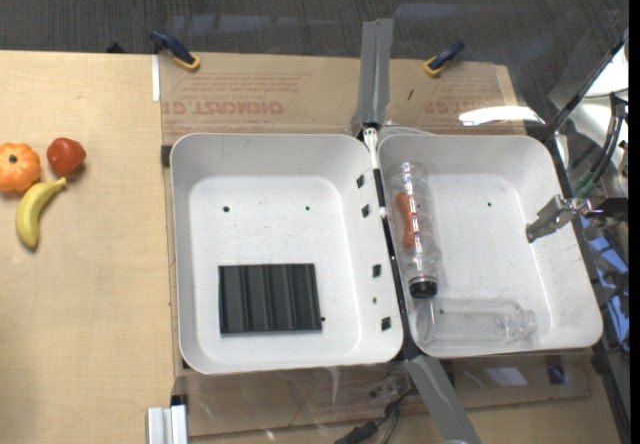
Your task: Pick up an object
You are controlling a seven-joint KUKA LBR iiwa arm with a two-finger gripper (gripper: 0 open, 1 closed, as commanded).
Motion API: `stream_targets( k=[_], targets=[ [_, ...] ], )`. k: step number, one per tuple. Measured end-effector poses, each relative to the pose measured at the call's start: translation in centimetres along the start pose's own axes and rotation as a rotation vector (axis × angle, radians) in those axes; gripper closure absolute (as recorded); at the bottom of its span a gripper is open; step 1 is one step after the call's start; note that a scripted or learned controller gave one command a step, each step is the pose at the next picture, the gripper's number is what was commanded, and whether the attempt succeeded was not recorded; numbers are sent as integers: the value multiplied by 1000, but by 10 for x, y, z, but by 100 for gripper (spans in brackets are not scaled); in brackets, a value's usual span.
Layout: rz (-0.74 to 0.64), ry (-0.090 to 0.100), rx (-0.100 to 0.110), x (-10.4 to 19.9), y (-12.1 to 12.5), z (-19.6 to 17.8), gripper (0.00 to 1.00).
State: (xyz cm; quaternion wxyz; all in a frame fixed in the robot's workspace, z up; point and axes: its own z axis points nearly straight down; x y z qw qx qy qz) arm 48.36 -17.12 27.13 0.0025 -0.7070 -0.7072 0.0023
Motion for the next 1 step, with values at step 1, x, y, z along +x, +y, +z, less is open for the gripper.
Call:
stream_targets(
  k=[1],
  targets=[
    [101,2,1,-33,-5,66,0]
  ],
)
